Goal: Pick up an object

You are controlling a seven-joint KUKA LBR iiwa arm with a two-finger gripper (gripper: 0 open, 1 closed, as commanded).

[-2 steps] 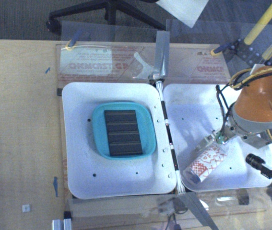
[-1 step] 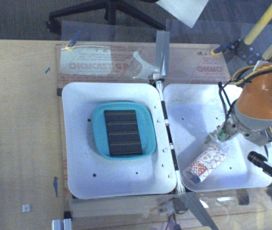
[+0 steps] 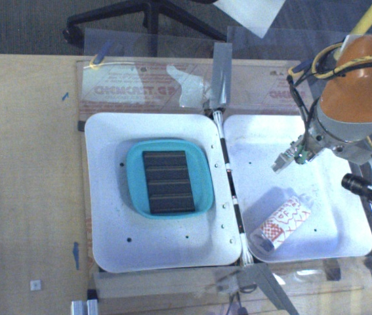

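I see nothing picked yet: my gripper point(image 3: 284, 161) hangs above the cup point(image 3: 281, 221), which lies on its side in the right bin point(image 3: 353, 231). Its grip state I cannot tell. Descent and grasp remain.

I count two white bins point(image 3: 107, 195), one teal dish point(image 3: 133, 176) with one dark grille point(image 3: 168, 182), and one red-patterned cup point(image 3: 283, 220).
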